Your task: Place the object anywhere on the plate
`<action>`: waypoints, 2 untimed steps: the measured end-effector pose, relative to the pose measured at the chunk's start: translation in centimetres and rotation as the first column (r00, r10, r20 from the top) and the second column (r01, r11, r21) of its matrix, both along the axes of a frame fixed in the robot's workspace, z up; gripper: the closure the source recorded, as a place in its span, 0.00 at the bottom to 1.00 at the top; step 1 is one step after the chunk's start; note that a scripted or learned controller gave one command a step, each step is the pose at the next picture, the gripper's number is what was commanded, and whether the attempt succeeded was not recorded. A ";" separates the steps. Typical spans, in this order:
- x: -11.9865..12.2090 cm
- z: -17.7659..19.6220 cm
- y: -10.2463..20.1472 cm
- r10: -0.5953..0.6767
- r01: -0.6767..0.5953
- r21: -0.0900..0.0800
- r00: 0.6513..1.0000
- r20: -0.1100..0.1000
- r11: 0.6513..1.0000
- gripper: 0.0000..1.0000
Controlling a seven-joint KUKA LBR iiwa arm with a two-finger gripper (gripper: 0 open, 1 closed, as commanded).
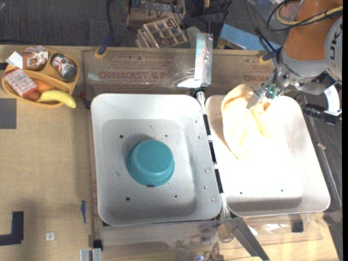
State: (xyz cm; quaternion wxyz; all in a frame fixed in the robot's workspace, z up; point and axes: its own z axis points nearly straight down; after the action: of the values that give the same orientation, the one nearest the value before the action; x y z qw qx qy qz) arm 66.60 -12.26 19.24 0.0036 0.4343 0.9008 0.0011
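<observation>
Nearest, along the front edge of the wooden bench (43,173): two shallow white plastic bins side by side, touching at their inner rims. In the left white bin (103,145), a round teal plate (151,162), sitting alone a little left of the middle of the floor, well apart from every wall. In the right white bin (283,194), a bare, brightly lit floor toward the front and right walls. Farther back, in that bin's far left corner, a pale yellow, soft-looking crumpled object (242,126), washed out by glare, spreading from the far rim toward the middle and lying close to the left wall; well apart from the teal plate, with both inner rims between them. At the yellow object's far upper edge, the two-finger gripper (256,100), tip against or just above it; open, together or clamped on the object, impossible to tell in the glare. Behind it, the grey arm with its orange band (310,31), reaching in over the bench's far right corner. Beyond the bins, a flat brown cardboard sheet (136,69). At the bench's far left corner, an orange tray (8,83) holding a yellow banana (57,97) and small packaged snacks.
</observation>
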 end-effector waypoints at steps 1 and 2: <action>0.1 3.4 -0.1 0.000 0.000 0.000 1.000 0.000 1.000 1.00; -1.4 4.4 4.2 0.388 -0.388 0.001 0.922 -0.005 0.922 1.00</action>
State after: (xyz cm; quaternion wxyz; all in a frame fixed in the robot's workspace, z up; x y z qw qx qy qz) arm 65.24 -8.05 23.60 0.0013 0.2476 0.9689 0.0006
